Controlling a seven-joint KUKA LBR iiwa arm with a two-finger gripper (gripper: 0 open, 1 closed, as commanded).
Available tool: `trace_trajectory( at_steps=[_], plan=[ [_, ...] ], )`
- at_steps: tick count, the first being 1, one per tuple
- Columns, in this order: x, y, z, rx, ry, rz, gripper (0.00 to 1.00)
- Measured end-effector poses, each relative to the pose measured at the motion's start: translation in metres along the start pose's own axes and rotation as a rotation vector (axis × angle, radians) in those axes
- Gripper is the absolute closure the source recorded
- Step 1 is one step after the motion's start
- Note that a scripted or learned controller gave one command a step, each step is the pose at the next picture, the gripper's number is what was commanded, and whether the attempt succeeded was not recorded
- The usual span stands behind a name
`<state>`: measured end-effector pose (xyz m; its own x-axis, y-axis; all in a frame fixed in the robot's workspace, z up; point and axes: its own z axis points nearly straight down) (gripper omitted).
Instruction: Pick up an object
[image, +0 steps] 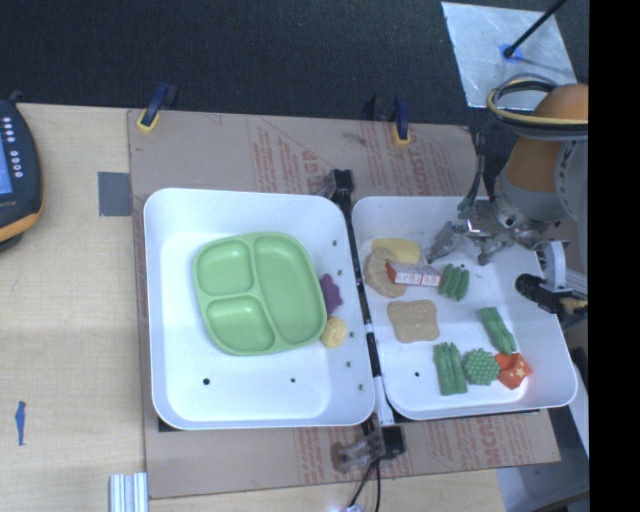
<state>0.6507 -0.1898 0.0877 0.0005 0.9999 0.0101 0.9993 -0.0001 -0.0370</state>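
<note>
The small dark-green plastic bean pod (456, 281) lay in the right shallow white bin (560, 390), long axis near upright in view, just below the metal two-finger tool (468, 238), whose fingers splayed open and empty over crowded toy foods on the brown tabletop (70, 330).

Pale wood surface (70, 330), overlaid by a brown cardboard sheet (250, 150) clamped at the far edge with a yellow clip (150, 118) and a blue clip (401, 125). Beyond, dark carpeted floor (250, 50); grey tape patch (114, 193) at left.
</note>
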Motion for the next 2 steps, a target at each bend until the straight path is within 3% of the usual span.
trace_trajectory(
  at_steps=[1,2],
  plan=[
    [0.014,-0.045,-0.002,-0.028,-0.009,-0.002,0.0],
    [0.013,-0.042,-0.014,-0.033,-0.012,-0.004,1.0]
  ],
)
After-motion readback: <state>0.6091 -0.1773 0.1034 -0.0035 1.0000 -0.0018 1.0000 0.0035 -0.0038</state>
